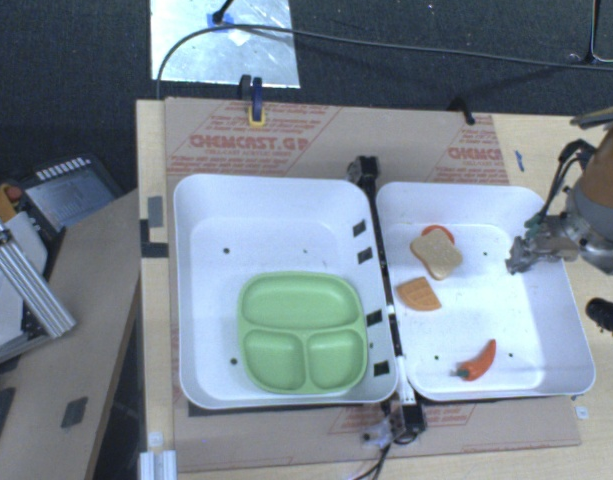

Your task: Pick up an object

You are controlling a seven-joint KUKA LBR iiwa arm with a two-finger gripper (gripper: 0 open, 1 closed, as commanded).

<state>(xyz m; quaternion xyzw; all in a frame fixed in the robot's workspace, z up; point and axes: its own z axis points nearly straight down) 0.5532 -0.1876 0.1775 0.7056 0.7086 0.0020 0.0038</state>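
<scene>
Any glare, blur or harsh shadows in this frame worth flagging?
Camera view: even, soft lighting with faint shadows; the metal sheet at the top glares brightly; the gripper looks slightly blurred over the right bin; the green tray and orange pepper read clearly.

A single fixed camera hangs above the bench [316,133] and looks down at a slant, far enough back to take in both white bins [201,213] whole, side by side. The arm [598,203] enters from the frame's right edge.

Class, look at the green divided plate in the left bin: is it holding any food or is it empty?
Empty. All three compartments of the green divided plate show bare green surface, with nothing lying in them.
</scene>
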